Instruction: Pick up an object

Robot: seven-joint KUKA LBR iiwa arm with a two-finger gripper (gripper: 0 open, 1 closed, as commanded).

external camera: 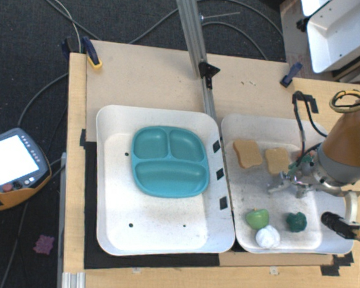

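**Two bins, one tray, five small items**

On the wooden bench (148, 75) two shallow white bins sit side by side, the left bin (108, 228) at nine o'clock of the right bin (256, 124). A teal three-compartment plastic tray (169, 161) lies in the left bin, toward twelve o'clock. In the right bin, two tan bread-slice pieces (248, 154) (277, 160) lie side by side at twelve o'clock. At six o'clock lie a light green round object (258, 218), a white ball (267, 237) touching it at five o'clock, and a dark green lump (296, 222) at three o'clock, apart.

A grey arm (350, 161) with an orange band, black cables looping above its metal hand (287, 181).
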